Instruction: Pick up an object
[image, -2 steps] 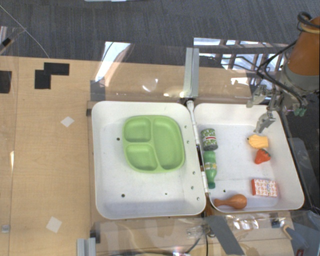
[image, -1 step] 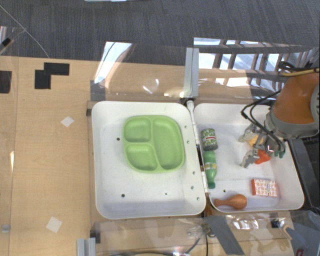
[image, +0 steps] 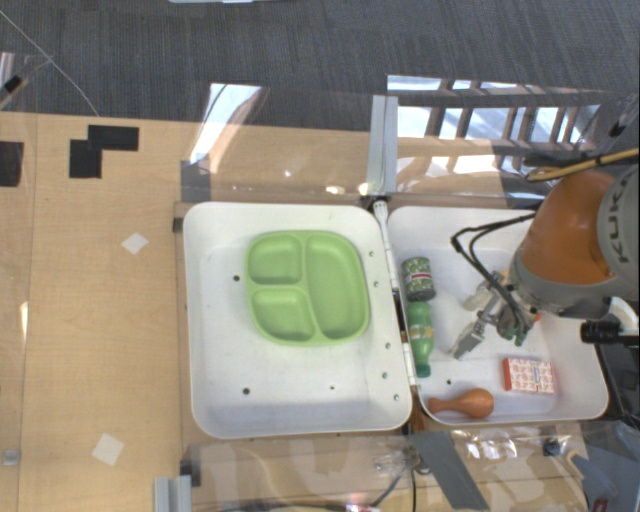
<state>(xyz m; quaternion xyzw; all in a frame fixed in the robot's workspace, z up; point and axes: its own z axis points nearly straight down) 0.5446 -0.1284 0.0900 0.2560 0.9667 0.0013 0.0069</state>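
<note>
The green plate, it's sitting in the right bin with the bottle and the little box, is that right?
Not quite. The camera view shows the green plate in the left bin, by itself. The bottle and the little box are in the right bin, as you said.

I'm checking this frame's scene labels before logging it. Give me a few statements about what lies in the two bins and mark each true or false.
1. The green divided plate lies in the left bin. True.
2. The green bottle lies beside the plate in the left bin. False: it lies in the right bin, along the wall between the bins.
3. The small patterned box is in the right bin. True.
4. The gripper hangs over the left bin. False: it is over the right bin.
5. The brown pear-shaped object lies on the plate. False: it lies near the right bin's front edge.
</note>
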